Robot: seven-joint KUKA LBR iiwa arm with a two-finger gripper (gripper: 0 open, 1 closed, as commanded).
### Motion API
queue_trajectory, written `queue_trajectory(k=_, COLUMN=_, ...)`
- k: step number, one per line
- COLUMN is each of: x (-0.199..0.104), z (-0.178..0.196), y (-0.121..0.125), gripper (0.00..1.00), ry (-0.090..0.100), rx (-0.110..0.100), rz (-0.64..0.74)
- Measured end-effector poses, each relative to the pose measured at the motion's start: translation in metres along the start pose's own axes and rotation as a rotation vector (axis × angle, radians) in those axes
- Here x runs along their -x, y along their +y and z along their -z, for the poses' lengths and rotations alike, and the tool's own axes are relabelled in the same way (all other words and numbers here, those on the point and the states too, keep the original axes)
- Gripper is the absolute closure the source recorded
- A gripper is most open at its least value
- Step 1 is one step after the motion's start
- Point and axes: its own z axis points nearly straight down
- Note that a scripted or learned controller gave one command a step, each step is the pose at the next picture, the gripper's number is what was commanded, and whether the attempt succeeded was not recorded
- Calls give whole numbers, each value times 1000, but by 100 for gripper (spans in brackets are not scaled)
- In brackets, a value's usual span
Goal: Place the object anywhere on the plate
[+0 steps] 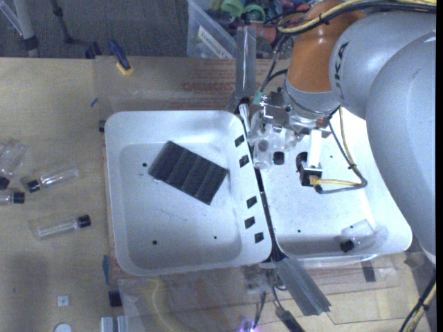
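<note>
A dark ribbed rectangular plate [188,171] lies at a slant in the left bin [138,247]. A small clear vial with a black cap [358,238] lies on its side in the front right corner of the right bin [325,220]. My gripper [267,148] hangs over the right bin's left edge, close to the divider between the bins. It is to the right of the plate and well away from the vial. Nothing shows clearly in its grasp.
Several clear vials with black caps [61,178] [62,224] lie on the wooden bench left of the bins. A clear tub of mixed items [270,5] stands behind them. A metal bar [243,68] rises at the back of the divider. The bulky arm covers the right side.
</note>
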Motion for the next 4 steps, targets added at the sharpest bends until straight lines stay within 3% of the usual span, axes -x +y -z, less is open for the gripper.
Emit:
queue_trajectory(k=1, x=-51, z=1, y=5, gripper=100, ry=0, rx=3, rz=598)
queue_trajectory(k=2, x=-108, z=-52, y=3, gripper=100, ry=0, rx=2, rz=297)
queue_trajectory(k=3, x=-111, z=-18, y=4, gripper=100, ry=0, rx=4, rz=767)
queue_trajectory(k=4, x=-130, z=32, y=0, gripper=100, ry=0, rx=6, rz=1060)
